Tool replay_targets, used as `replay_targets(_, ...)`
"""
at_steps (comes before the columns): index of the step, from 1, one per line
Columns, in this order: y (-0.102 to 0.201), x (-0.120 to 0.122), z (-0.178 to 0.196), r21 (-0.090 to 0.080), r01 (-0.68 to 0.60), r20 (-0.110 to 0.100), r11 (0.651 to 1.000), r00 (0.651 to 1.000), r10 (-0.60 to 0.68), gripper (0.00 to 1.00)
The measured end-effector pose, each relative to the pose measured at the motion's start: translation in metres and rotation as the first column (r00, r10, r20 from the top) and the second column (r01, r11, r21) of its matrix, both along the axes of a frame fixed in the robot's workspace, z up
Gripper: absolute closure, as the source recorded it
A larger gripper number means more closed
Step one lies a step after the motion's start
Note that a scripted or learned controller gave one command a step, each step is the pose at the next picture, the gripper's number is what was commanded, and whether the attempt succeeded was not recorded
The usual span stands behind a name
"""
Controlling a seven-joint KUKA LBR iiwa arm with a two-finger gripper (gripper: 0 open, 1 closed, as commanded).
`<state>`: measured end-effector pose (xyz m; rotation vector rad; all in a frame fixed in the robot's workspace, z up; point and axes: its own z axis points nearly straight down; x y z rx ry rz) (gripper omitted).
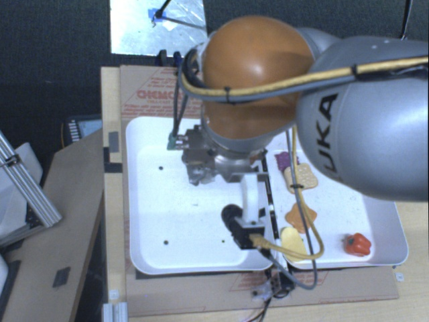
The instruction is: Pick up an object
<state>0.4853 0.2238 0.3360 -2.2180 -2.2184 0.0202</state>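
My gripper (197, 172) hangs low over the left white bin (161, 213), near its middle and toward the back, under the arm's orange wrist band. In the right bin (392, 237), close to the divider, lie a small purple piece (282, 159), a tan cracker-like piece (303, 176), an orange star-shaped piece (299, 216) and a pale yellow piece (293, 241). A red pepper (357, 244) sits near that bin's front right corner. The arm's bulk hides the back of the right bin.
Both bins rest on a cardboard sheet (151, 92) on the bench. A shiny foil panel (154, 15) lies behind the bins. A tan side table (64, 200) and an aluminium rail (23, 180) stand to the left.
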Motion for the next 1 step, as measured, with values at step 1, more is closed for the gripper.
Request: replay_targets(1, 0.0105, 0.0729, 0.0218, 0.007, 0.000, 0.019, 1.000, 1.000, 0.000, 1.00)
